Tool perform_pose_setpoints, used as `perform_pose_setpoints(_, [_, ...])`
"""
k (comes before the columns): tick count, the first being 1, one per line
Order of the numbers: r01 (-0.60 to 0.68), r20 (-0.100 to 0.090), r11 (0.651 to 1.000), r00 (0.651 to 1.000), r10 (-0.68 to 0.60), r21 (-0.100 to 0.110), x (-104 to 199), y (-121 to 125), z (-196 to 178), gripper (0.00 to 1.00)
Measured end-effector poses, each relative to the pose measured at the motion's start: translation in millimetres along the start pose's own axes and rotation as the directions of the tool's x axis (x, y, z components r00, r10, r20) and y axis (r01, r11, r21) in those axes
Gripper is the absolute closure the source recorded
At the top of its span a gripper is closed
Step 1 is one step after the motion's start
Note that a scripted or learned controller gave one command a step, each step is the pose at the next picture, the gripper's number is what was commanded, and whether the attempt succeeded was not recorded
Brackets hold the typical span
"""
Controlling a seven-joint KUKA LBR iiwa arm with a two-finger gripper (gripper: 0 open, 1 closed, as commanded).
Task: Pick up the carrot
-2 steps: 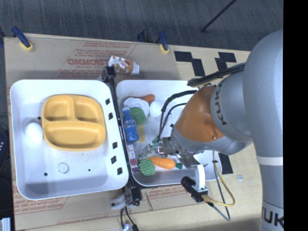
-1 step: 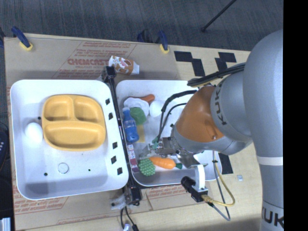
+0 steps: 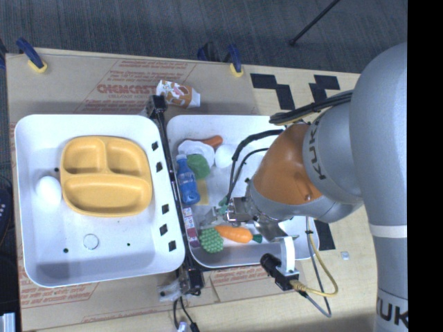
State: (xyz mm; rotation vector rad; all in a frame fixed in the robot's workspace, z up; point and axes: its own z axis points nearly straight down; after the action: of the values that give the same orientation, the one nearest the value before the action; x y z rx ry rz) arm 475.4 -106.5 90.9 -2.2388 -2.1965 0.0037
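The bench (image 3: pixel 124 75), covered with printed cardboard, is seen from above with two shallow white bins set side by side. The grey arm (image 3: pixel 367 144), with its orange band (image 3: pixel 287 168), is reached in from the right and is hung over the right bin (image 3: pixel 239 258), so that much of that bin's right half is hidden. The left bin (image 3: pixel 31 206) is taken up largely by a yellow divided tray (image 3: pixel 106 173), with a white egg-shaped thing (image 3: pixel 48 190) lying just left of it; open floor is left along the near side of that bin.

The hand (image 3: pixel 232 216) is seen low over the near part of the right bin, just above the carrot (image 3: pixel 234 235). How far it is opened cannot be told, and nothing is seen held in it. The carrot is laid on its side near the bin's near wall, with a green and red berry-like thing (image 3: pixel 210 239) just to its left. A blue bottle (image 3: pixel 186 180) is lain along the bin's left wall, a green thing (image 3: pixel 199 165) beside it, and an orange and white thing (image 3: pixel 201 146) is found at the far end. Little free room is left around the carrot.
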Motion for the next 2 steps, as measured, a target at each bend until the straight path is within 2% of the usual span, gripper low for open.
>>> perform_pose_setpoints(2, [0.0,0.0,1.0,1.0,0.0,0.0,0.0,0.0,0.0,0.0])
